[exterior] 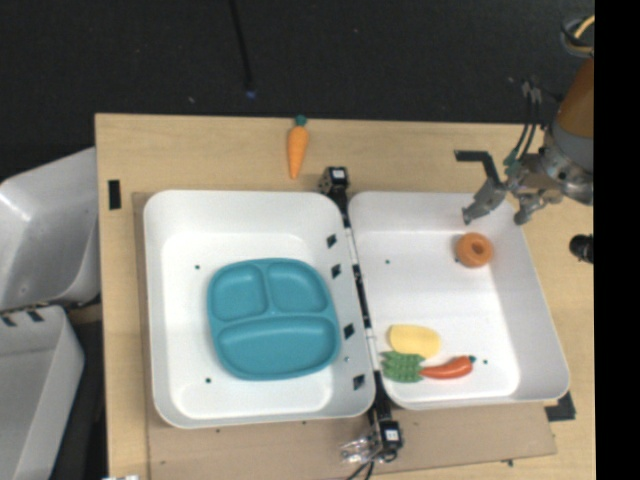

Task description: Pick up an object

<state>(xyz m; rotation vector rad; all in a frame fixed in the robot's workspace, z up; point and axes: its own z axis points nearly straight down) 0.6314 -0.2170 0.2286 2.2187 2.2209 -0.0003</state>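
An orange doughnut toy [474,249] lies in the right bin [530,298], upper right of frame; the pincer [497,206] hovers just above-left of it, fingers spread and empty, seemingly lining up a grasp, well apart from the carrot [297,146] on the bench [200,148]

Two white bins sat side by side — the left bin [165,298] and the right bin [520,308]. One blue tray [271,318] with three compartments lay in the left. The right held four items — one donut [475,250], one yellow piece [414,340], one green leafy piece [401,367] and one red chili [447,368]. One carrot [297,148] lay on the bench [200,148]. One gripper [505,208] was there.
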